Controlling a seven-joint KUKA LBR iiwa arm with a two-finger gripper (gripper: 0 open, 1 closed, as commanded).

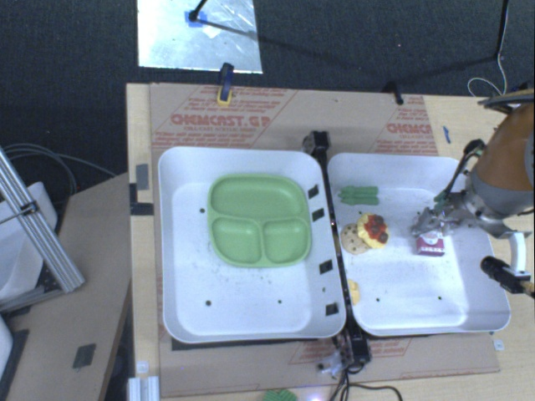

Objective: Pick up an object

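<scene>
Red-and-white packet [430, 246] lies in the right bin [401, 316], directly under the tool [428, 222]; whether its fingers are spread or closed I cannot tell. Best to centre over it and close squarely before lifting

Red "CHEMCAST" lettering marks the brown backing board [219, 117].

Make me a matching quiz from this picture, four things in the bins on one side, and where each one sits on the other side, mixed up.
Things:
1. green divided plate
2. green bean-like toy
3. red and yellow toy food
4. small red and white packet

Places:
A. right bin, far left part
B. right bin, under the gripper
C. left bin, middle
D. right bin, left of centre

Pairs: 1-C, 2-A, 3-D, 4-B
</scene>
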